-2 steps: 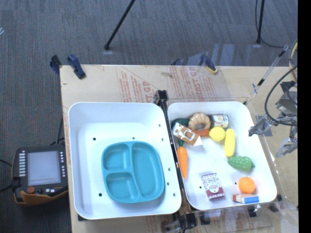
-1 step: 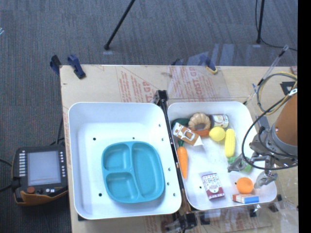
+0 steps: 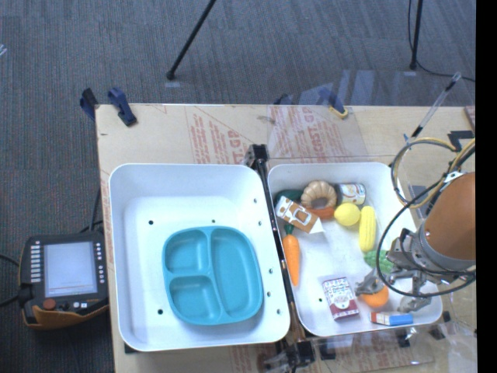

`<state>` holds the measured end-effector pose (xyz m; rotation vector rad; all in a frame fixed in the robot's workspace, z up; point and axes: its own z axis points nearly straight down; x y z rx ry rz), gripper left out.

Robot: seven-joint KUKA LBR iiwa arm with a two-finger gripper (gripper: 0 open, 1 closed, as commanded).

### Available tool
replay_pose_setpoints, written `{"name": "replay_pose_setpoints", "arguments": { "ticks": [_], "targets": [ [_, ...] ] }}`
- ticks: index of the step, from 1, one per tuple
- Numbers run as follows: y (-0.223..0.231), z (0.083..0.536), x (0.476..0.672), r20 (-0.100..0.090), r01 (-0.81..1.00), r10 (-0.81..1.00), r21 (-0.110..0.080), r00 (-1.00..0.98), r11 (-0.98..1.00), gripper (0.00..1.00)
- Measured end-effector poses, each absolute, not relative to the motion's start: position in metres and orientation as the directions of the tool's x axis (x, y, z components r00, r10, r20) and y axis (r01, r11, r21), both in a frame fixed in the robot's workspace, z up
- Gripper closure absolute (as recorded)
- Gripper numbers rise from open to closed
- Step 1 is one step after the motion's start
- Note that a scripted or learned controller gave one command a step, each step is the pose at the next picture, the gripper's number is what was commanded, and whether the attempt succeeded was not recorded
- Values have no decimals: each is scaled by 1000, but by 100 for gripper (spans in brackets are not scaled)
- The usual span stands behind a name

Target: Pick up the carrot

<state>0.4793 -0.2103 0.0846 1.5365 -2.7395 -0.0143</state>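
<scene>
The carrot point(image 3: 291, 259) is orange with a green top and lies lengthwise along the left wall of the right bin point(image 3: 326, 329). My gripper point(image 3: 397, 277) hangs low over the right side of that bin, just above a small orange fruit point(image 3: 376, 296). It is well to the right of the carrot and apart from it. The arm's orange band point(image 3: 460, 220) shows above the wrist at the right edge.
The right bin also holds a bagel point(image 3: 319, 195), a can point(image 3: 354, 193), a lemon point(image 3: 347, 214), a corn cob point(image 3: 367, 228), a small carton point(image 3: 298, 214), a red box point(image 3: 340, 298) and a tube point(image 3: 392, 318). A blue divided plate point(image 3: 211, 274) lies in the left bin point(image 3: 132, 208).
</scene>
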Motion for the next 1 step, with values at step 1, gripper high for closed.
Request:
{"name": "replay_pose_setpoints", "arguments": {
  "ticks": [1],
  "targets": [
    [-207, 95, 482, -9, -855, -855, 7, -519, 519, 100]
  ]
}}
